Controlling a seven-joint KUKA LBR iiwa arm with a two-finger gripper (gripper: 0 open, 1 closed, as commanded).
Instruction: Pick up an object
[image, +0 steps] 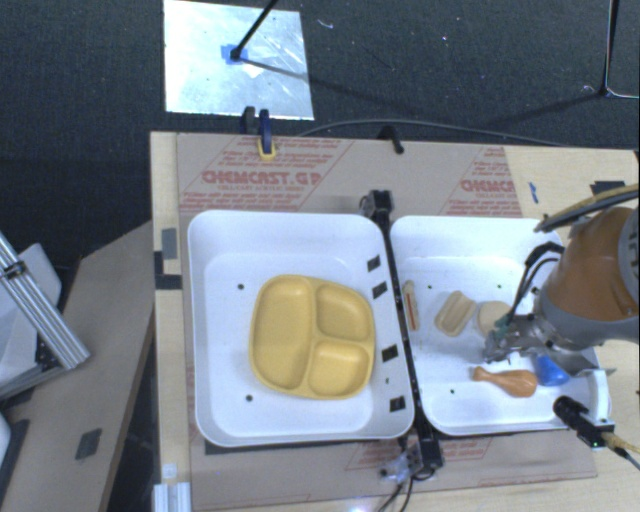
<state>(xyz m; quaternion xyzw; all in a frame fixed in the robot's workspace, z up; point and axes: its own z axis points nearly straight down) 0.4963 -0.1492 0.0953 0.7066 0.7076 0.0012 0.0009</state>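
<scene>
the grey arm's fingers (503, 343) hang low in the right shallow white bin (450, 420), just above a brown plastic drumstick (507, 379); their opening cannot be told.

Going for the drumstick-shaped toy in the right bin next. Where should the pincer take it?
Probably across the drumstick's fat end, from above: it lies flat, thin end pointing toward the left bin, with bare floor in front and behind.
</scene>
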